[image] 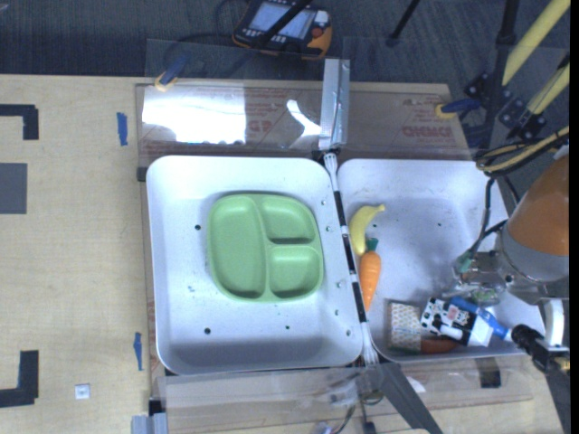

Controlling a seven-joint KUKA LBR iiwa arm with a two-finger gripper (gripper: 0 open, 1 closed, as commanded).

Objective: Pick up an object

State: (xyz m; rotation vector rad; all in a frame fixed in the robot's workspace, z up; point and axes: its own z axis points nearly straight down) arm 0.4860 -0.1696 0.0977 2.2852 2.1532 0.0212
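In the right bin (425,197) a yellow banana (362,225) lies by the left wall, with an orange carrot (370,278) just below it. Near the front wall sit a brown speckled box (406,325), a white, black and blue packet (461,320) and a small red thing (440,343) under it. The grey arm with its orange band (547,215) reaches in from the right. My gripper (477,275) hangs low over the bin's right side, just above the packet's right end. Nothing can be seen held in it.
The left bin (181,315) holds a green divided plate (267,246). A metal divider (344,242) separates the bins. Clear plastic sheets stand behind them, and yellow and black cables (525,147) hang at the far right.
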